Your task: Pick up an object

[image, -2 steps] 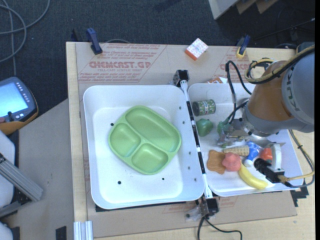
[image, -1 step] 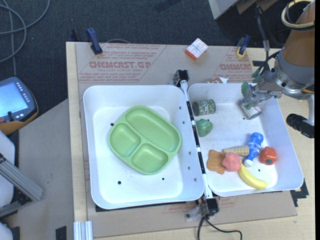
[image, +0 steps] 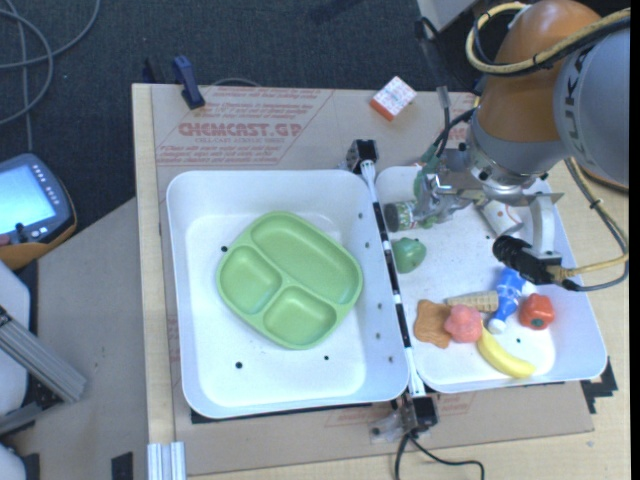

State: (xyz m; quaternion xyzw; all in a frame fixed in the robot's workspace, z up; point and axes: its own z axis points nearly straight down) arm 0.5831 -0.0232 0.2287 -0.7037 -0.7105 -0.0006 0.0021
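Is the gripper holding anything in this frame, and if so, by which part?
Cannot be told. The gripper sits low at the far left of the right bin, just above the green toy, and nothing is visibly between its fingers.

Grey arm [image: 600, 88], black lettering on side; bulbous orange band [image: 535, 68] above wrist; yellow and black cables looped over it; metallic gripper [image: 432, 200].
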